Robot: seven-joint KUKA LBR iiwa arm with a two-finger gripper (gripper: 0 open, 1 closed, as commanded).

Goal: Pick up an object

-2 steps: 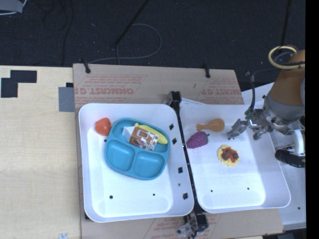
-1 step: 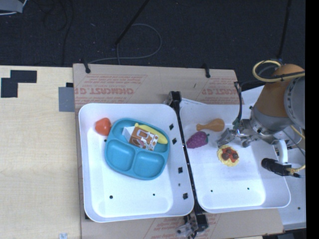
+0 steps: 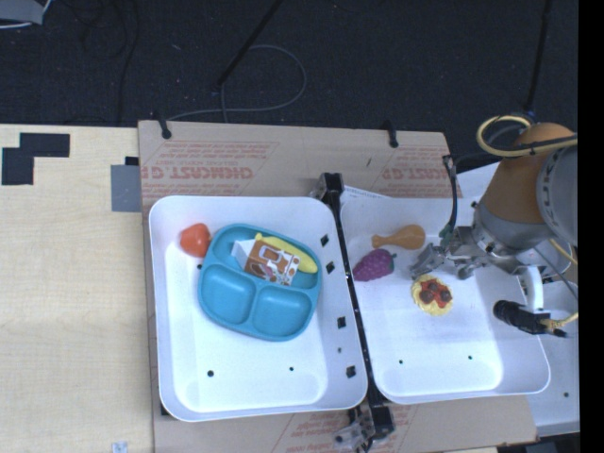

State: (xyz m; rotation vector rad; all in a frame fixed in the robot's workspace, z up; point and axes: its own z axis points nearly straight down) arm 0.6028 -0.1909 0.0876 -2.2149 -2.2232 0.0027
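In the right bin (image 3: 444, 366) lie a purple grape bunch (image 3: 374, 264), a tan drumstick (image 3: 400, 238) and a small yellow item with red topping (image 3: 432, 294). My gripper (image 3: 440, 260) hangs low over the right bin, just above the yellow item and to the right of the grapes. No object shows between its fingers. The left bin (image 3: 236, 376) holds a blue divided plate (image 3: 257, 283) with a yellow and brown item (image 3: 276, 260) on it, and a red-orange tomato (image 3: 194, 240) beside the plate.
The grey arm with its orange band (image 3: 525, 182) comes in from the right above the right bin's far corner. A black divider (image 3: 343, 291) runs between the bins. Bare white floor fills the front half of each bin.
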